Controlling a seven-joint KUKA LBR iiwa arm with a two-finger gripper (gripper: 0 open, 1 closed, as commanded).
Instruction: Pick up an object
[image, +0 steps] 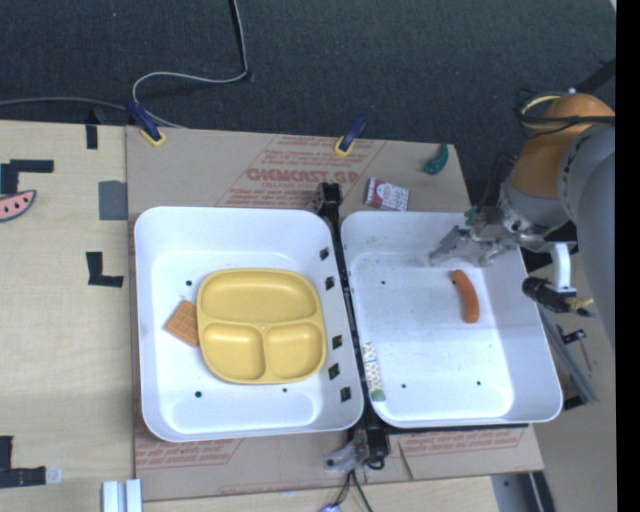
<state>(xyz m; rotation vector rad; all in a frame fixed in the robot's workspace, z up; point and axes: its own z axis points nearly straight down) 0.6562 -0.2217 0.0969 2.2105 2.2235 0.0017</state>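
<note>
An orange sausage-shaped toy (465, 296) lies in the right bin (420, 370), near its far right side. My gripper (462, 248) hangs over that bin's far right corner, just above and beyond the sausage, its fingers spread open with nothing between them. In the left bin (170, 400) rests a yellow divided plate (263, 325), with a tan cracker-like piece (182, 322) tucked under its left edge.
The grey and orange arm (560, 160) comes in from the right over the bin's edge. A small red-and-white packet (385, 194) and a green clip (436, 158) lie on the cardboard behind the bins. Yellow-blue clamps (350, 138) hold the cardboard.
</note>
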